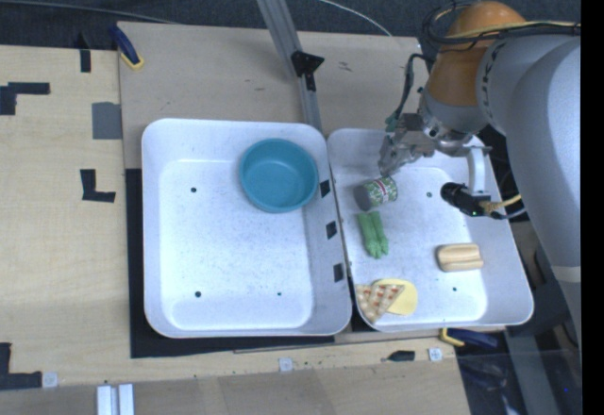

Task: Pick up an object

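Observation:
My gripper (394,161) hangs over the upper left part of the right bin (500,300). Just below and left of its tip lies a small green and white can (380,190) on its side, very close to the gripper or touching it. Under the can lies a green vegetable-shaped toy (374,235). A tan bread-like block (460,257) rests toward the bin's right side. A yellow pizza slice (386,297) sits at the bin's front left corner.
A blue bowl (278,174) stands in the upper right part of the left bin (179,300). A slanted metal pole (278,17) runs down to the gap between the bins. The arm's grey body (538,121) covers the right bin's far right side.

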`<act>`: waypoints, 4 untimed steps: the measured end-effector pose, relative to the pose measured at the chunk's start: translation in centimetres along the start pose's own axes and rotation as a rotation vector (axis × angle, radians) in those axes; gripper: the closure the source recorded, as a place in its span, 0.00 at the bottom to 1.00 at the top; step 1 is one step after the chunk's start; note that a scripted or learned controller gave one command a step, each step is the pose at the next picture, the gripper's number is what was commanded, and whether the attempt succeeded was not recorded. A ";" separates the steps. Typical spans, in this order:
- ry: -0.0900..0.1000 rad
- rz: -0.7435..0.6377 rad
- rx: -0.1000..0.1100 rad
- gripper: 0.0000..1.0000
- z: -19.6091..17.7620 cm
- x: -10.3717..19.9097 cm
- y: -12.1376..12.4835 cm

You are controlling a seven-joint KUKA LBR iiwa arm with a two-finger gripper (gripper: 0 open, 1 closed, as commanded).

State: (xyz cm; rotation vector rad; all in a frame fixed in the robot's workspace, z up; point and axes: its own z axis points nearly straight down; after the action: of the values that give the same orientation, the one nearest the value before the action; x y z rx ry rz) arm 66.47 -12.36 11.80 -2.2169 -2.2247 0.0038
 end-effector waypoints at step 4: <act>0.001 0.000 0.002 1.00 -10.0 8.7 -4.6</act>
State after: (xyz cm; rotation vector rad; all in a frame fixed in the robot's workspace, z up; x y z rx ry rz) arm 61.85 -3.65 21.81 -2.2161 -2.2229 0.0043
